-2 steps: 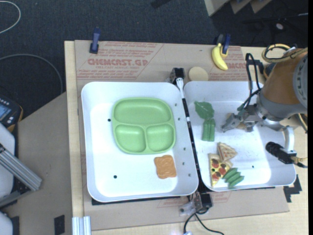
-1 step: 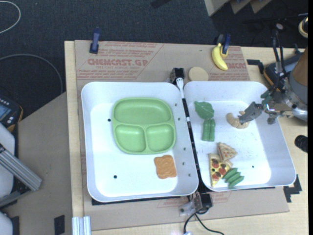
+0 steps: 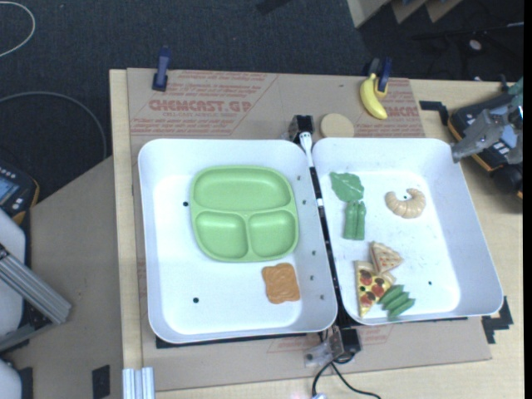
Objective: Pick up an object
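A pizza slice [image 3: 371, 287] lies in the right bin [image 3: 465, 223]; the gripper [image 3: 490, 131] waits beyond its far right rim, claw state unclear.

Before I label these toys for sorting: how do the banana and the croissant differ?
The banana is bright yellow; the croissant is tan. The banana lies outside the bins on the cardboard behind the right bin; the croissant lies inside that bin. The banana looks smooth; the croissant looks ridged. Both are curved.
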Motion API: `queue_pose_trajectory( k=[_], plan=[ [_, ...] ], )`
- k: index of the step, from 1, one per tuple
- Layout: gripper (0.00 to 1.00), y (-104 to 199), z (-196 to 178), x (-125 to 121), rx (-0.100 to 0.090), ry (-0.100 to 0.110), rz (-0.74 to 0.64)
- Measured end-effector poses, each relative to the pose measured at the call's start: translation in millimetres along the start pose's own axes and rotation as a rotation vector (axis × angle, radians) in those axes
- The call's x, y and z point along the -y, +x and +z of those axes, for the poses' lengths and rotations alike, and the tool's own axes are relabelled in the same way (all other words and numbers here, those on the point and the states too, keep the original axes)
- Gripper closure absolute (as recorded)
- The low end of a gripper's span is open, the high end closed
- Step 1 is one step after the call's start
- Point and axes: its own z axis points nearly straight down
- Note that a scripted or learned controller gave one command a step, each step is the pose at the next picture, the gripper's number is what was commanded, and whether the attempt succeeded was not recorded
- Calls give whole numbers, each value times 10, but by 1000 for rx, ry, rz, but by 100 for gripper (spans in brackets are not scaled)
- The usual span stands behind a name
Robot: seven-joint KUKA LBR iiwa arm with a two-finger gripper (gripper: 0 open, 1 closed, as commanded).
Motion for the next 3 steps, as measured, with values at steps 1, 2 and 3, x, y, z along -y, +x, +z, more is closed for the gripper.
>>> queue_pose_trajectory(
  k=[1, 2, 3],
  plan=[
    [100, -15, -9, -4, 1, 15, 4],
    [100, 144, -568, -594, 1, 11, 2],
    [100, -9, 38, -18, -3, 29, 9]
  ],
)
